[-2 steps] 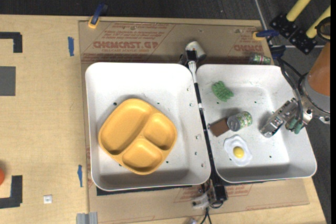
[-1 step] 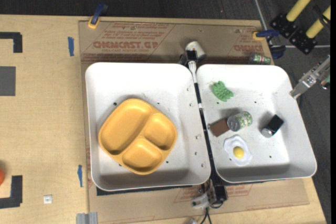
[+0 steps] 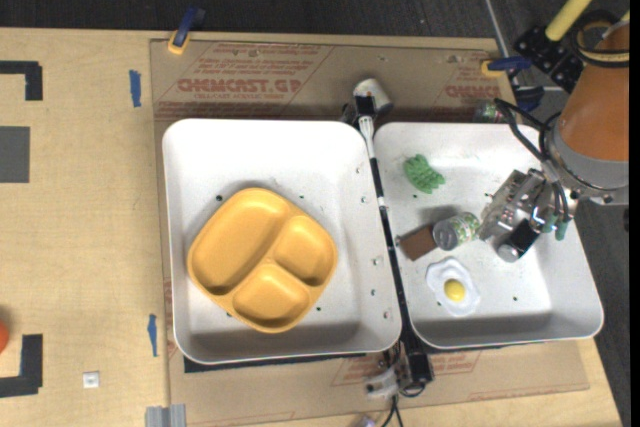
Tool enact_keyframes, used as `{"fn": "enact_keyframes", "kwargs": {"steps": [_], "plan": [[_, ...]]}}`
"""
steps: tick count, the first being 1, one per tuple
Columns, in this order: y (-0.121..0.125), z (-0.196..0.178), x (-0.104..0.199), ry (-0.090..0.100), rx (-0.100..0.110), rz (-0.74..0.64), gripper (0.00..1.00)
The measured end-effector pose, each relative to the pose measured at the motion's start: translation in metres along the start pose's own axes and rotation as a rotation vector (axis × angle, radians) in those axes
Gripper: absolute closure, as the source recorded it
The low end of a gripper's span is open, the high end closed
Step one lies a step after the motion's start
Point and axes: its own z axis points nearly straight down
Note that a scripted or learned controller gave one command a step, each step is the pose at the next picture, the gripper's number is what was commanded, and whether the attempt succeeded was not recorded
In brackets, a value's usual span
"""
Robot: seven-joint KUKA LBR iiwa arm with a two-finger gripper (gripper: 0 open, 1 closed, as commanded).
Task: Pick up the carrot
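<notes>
Tool [image 3: 520, 220] sits just right of the can [image 3: 455, 231]; opening cannot be told. Carrot judged light, rigid, slick: grip across mid-body.

One fixed overhead camera, tilted down on the tabletop [image 3: 80, 65].
It looks from above at a slant, far enough to take in both white bins: the left bin [image 3: 190, 145] at frame centre, the right bin [image 3: 575, 300] toward the right, where the arm [image 3: 600, 115] enters.
</notes>
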Motion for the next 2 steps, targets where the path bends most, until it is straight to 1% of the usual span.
{"fn": "enact_keyframes", "kwargs": {"steps": [1,2], "plan": [[0.04,0.032,0.064,0.001,0.001,0.051,1.0],[0.095,0.039,0.099,0.003,0.002,0.211,1.0]]}}
